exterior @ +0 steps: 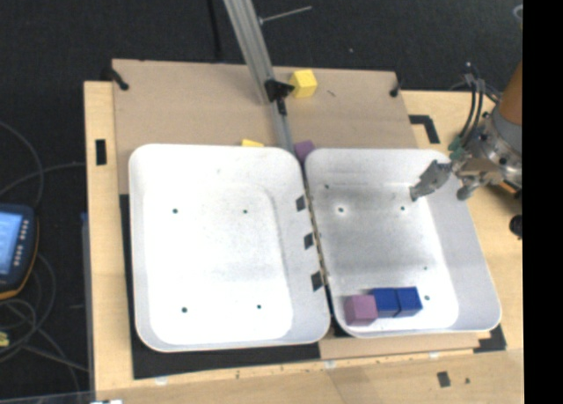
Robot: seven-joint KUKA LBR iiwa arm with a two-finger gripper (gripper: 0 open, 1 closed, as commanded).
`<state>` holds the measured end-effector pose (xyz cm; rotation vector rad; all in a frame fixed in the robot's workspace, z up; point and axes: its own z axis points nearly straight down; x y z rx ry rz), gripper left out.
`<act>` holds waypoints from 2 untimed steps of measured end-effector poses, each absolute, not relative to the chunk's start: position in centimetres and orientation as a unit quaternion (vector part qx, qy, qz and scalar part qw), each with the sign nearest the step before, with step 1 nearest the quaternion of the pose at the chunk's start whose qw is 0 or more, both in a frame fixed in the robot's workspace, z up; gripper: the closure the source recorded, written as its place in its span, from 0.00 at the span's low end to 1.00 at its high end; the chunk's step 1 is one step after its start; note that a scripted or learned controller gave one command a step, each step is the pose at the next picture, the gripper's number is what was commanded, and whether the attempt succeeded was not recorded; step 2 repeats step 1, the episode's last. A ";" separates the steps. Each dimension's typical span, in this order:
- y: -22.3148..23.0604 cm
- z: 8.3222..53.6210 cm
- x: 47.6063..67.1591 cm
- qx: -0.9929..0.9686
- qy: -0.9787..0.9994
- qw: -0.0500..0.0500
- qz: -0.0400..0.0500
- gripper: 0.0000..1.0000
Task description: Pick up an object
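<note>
From the overhead camera view, the bench (pixel 101 217) carries two shallow white bins side by side. The left bin (pixel 215 248) shows a bare white floor with a few small dark dots. The right bin (pixel 396 244) holds its things along its near edge: a purple block (pixel 360 308) toward the near-left corner, and just to its right, touching it, a blue block (pixel 396 300) that looks like two cubes pressed together.

The arm (pixel 501 134) comes in over the right edge of the bench, its grey wrist hanging above the far-right corner of the right bin. The gripper (pixel 427 182) points down and to the left over that corner, well apart from the blocks at the near edge. Whether its claw is apart or together cannot be told at this size; nothing shows between its tips.

Beyond the bins, a yellow block (pixel 304 83) sits on the cardboard sheet (pixel 193 103) at the bench's far edge, beside a slanted metal rail (pixel 251 33).
</note>
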<state>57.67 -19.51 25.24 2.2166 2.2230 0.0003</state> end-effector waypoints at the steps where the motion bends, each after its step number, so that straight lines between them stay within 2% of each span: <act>1: -19.5 25.2 57.7 0.706 0.708 0.001 0.000 0.00; 2: -19.5 25.2 57.7 0.706 0.708 0.001 0.000 0.00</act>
